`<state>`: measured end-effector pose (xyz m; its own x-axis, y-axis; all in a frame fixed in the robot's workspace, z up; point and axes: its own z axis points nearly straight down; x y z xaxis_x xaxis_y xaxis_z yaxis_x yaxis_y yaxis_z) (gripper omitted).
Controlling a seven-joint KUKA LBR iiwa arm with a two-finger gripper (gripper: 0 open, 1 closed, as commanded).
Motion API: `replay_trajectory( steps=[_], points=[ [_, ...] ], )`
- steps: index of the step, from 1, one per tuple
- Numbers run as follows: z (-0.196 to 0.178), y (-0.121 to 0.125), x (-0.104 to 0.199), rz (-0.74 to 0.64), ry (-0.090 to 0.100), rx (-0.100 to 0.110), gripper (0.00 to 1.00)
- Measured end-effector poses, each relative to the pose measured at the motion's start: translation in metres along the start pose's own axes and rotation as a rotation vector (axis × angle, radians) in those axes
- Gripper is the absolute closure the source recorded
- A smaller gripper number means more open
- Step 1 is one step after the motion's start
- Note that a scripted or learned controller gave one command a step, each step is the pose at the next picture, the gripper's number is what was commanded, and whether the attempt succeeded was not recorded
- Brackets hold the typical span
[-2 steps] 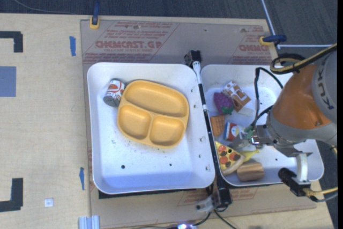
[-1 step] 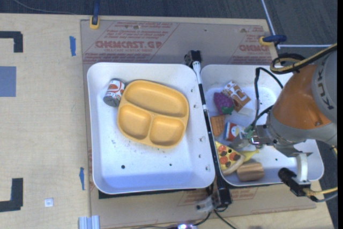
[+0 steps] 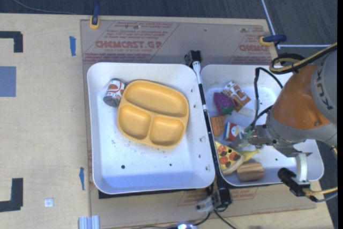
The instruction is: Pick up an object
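My gripper (image 3: 248, 137) hangs low in the right bin (image 3: 268, 73), below the orange band of the arm (image 3: 297, 104). It sits right beside a small red and white carton (image 3: 231, 130) and just above a yellow piece (image 3: 250, 153). Around it lie a pizza slice toy (image 3: 227, 156), a brown bread loaf (image 3: 250, 171), a waffle-like cracker (image 3: 216, 124), purple grapes (image 3: 222, 100) and a small brown and white block (image 3: 236, 95). I see nothing lifted off the bin floor.
The left bin (image 3: 102, 142) holds a yellow divided plate (image 3: 153, 112) and a crushed can (image 3: 113, 92) at its far left corner. A black divider rail (image 3: 202, 110) runs between the bins. Cables loop near the arm (image 3: 284, 61).
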<state>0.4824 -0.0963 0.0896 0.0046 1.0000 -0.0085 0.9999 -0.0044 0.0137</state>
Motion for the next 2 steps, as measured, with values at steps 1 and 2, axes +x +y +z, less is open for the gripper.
replay_trajectory(
  steps=[1, 2],
  points=[
    [-0.0002, 0.0002, -0.0014, -0.002, 0.003, 0.0, 0.0],
    [0.0, 0.0002, 0.0003, 0.0, -0.001, -0.001, 0.0]
  ],
)
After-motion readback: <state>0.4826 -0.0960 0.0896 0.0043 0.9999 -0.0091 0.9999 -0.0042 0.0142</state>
